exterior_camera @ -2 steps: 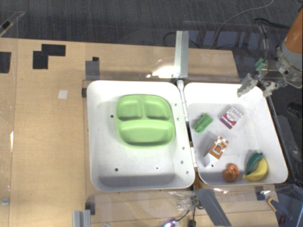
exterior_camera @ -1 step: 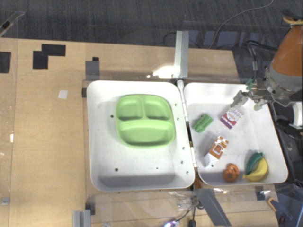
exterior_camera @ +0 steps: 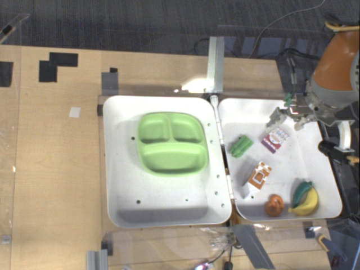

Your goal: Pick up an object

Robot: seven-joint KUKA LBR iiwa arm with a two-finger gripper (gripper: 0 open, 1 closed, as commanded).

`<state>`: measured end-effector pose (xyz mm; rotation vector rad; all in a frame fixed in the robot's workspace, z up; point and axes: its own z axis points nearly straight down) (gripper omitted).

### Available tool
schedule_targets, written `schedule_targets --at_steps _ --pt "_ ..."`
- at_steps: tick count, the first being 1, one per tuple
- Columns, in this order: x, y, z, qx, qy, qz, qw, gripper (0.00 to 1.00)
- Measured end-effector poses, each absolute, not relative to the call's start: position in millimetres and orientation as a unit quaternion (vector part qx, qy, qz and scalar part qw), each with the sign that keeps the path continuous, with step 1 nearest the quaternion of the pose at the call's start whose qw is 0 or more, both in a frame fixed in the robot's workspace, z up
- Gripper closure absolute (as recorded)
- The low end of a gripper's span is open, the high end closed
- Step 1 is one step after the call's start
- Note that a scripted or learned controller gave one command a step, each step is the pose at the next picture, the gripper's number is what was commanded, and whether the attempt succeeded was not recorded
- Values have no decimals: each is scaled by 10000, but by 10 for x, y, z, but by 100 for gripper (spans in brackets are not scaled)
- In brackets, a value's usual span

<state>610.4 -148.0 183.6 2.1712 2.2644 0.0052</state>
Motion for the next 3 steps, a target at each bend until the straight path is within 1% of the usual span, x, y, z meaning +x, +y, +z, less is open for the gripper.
schedule_targets --at_steps 1,2,3 --pt "5739 -1271 1246 6631 7486 12 15 0" --pt "5045 -1176 928 6396 7687 58 83 0" --pt "5074 -1143 1047 6378 7701 93 79 100"
